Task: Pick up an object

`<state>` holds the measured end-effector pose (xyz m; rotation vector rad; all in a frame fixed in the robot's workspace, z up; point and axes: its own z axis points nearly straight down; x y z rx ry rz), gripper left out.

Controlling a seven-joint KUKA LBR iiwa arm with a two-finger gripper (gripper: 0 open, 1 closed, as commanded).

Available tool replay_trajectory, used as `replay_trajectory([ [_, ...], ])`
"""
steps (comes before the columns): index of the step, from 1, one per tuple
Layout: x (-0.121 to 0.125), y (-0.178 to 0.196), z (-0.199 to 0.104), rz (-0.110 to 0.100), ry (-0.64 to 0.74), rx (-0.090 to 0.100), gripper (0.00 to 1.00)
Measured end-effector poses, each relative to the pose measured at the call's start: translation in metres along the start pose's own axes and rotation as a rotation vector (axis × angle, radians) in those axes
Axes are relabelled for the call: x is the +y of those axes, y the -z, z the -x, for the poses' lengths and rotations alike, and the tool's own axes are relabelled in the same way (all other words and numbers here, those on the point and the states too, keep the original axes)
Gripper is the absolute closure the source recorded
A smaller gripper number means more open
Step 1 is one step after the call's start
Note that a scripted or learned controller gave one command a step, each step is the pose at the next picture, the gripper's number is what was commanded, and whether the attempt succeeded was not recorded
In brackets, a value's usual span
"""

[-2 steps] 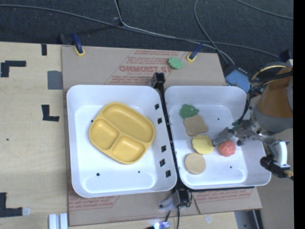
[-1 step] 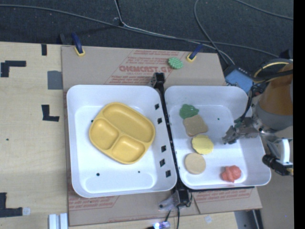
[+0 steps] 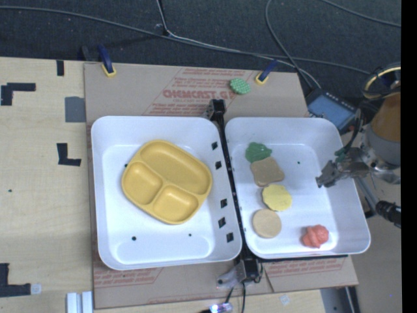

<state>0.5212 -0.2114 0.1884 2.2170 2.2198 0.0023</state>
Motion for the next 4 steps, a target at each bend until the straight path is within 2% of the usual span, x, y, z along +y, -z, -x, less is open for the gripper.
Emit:
replay_trajectory([
  [1, 0.009, 0.060, 0.002, 0.001, 0.001, -0.001, 1.00],
  [2, 0.009, 0.085, 0.001, -0.003, 0.000, 0.001, 1.00],
  [4, -0.003, 0.084, -0.099, -0.005, 0.003, 0.002, 1.00],
])
